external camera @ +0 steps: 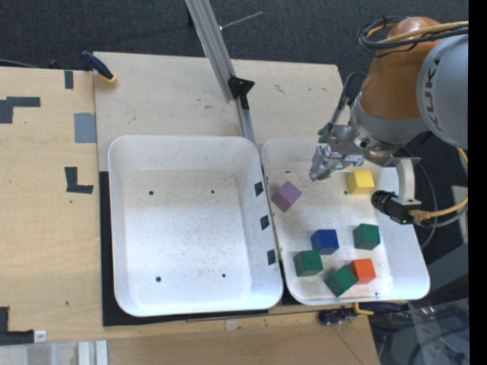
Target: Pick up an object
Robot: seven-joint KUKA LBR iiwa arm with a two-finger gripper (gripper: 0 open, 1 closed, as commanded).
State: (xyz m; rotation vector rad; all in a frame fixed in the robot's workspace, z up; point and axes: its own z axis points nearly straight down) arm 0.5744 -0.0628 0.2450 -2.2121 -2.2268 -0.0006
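Note:
The right bin (300, 158) holds several small blocks. A purple block (287, 196) lies near its left wall. A yellow block (361, 180) sits toward the right wall. Lower down are a blue block (325, 240), a green block (308, 262), another green block (367, 236), a third green block (342, 280) and an orange block (364, 269). My gripper (327, 164) hangs over the upper part of this bin, just left of the yellow block and up-right of the purple one. Nothing shows between its fingers.
The left bin (122, 158) lies beside the right one, with small black clips on the shared wall. A slanted metal rail (217, 44) runs down from the top to the bins' junction. A black cable end (389, 204) hangs over the right bin's edge.

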